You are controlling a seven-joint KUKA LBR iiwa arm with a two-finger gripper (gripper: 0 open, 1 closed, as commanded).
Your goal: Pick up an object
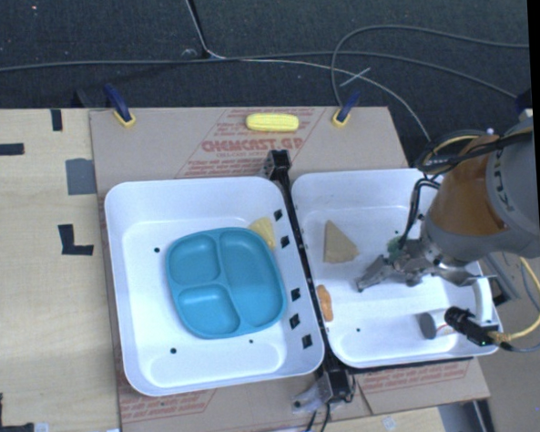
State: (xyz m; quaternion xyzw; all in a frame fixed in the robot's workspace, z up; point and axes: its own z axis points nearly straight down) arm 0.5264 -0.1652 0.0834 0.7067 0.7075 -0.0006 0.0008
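In the right bin [387,345] a tan wedge-shaped object [337,243] lies near the upper left. A small orange piece [325,302] rests against that bin's left wall, and a small grey object [428,325] sits at its lower right. My gripper [372,278] is low in the middle of this bin, just right of and below the tan wedge, pointing left. Nothing shows between its fingers. The grey arm with its orange band [465,199] comes in from the right.
The left bin [127,265] holds a blue divided plate [226,282] and a small yellow piece [264,230] by its upper right corner. A yellow corn-like object [272,122] lies on the cardboard behind the bins. Cables run over the dark background.
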